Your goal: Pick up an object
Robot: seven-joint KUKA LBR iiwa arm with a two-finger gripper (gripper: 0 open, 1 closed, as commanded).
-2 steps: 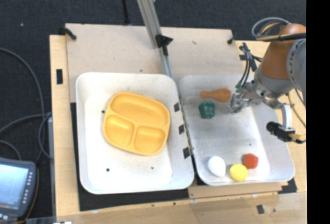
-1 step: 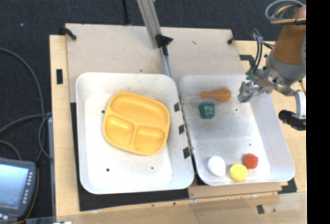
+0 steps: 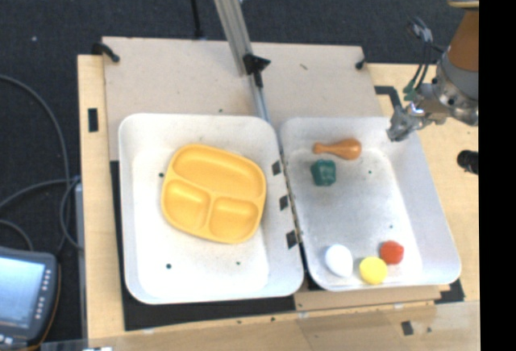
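Objects in the right bin, claw at its far corner

Drumstick lies near the far end of the right bin, a brown toy piece on its side, thin end pointing left. Just in front of it sits a dark green block, close by but apart. At the near end of the same bin three small things cluster: a white ball, a yellow ball touching or almost touching it, and a red piece just beside the yellow one. The middle of this bin's floor is bare.

The left bin holds a yellow tray with three compartments, lying flat and slightly turned.

The claw hangs over the far right corner of the right bin, right of the drumstick and apart from it; whether it is released or clenched cannot be told, and nothing shows in it.

Both bins rest on the worktop. A metal rail slants down to the gap between the bins' far ends.
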